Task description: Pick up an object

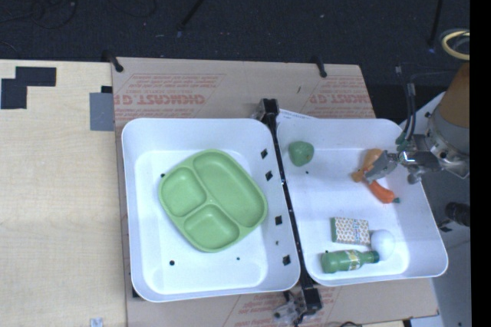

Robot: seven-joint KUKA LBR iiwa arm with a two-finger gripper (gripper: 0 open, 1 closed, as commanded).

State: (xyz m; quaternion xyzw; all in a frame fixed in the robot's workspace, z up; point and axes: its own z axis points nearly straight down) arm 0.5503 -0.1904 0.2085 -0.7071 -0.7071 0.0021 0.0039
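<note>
1. Counter (54, 187): pale wood surface carrying a cardboard sheet (230, 87) on which two shallow white bins sit side by side.
2. Left bin (146, 256): holds a green three-compartment plate (212, 199), lying flat near the bin's middle.
3. Right bin (322, 187): the landmark for the items below.
4. Arm (453, 118): enters over the right bin's far right edge; the jaws (387, 163) sit just inside that edge, and how far open they are cannot be told.
5. Green bottle (347, 260): lies on its side along the bin's near edge.
6. Orange objects (374, 173): at the bin's far right side, touching or just beside the jaws; whether they are held cannot be told.
7. Patterned square packet (350, 229): just beyond the bottle.
8. Green ball (301, 153): in the bin's far left corner.
9. White ball (382, 242): near the bottle's right end.
</note>
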